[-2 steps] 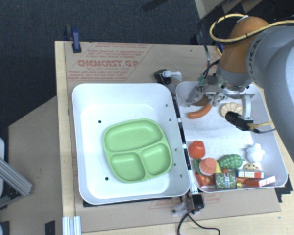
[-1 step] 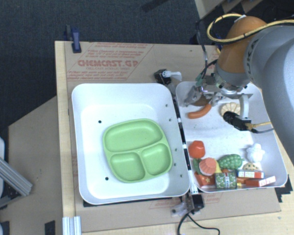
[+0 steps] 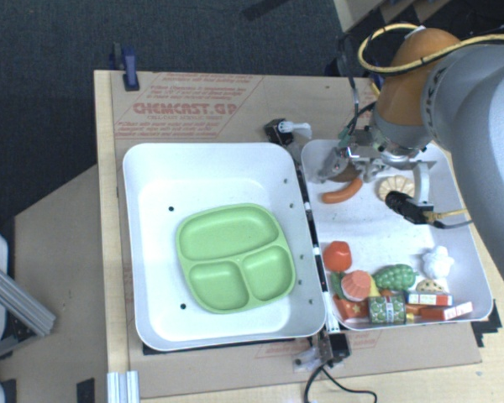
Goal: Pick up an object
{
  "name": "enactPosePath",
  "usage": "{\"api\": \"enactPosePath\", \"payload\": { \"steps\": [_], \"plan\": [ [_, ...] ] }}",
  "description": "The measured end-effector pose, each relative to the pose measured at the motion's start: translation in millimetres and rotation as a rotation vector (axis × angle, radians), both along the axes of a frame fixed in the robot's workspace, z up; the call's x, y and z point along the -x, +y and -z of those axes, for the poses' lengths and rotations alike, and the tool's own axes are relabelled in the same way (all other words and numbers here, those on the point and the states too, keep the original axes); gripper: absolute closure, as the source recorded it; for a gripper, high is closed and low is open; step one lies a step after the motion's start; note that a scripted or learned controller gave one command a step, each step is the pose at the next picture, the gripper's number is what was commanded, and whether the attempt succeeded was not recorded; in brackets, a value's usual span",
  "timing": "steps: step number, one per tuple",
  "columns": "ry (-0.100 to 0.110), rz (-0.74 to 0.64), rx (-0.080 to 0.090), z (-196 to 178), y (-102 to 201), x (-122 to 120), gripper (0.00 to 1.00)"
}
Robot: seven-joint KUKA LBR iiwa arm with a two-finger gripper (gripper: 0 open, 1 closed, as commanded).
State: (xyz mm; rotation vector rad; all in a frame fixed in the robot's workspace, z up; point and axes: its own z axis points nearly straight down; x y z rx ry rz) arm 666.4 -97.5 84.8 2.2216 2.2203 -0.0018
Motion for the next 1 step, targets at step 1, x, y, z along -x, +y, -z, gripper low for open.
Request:
{"api": "enactPosePath", "payload": {
  "steps": [1],
  "plan": [
    [0.001,-0.001,0.000,-10.8,0.1,-0.2,1.00]
  ]
}}
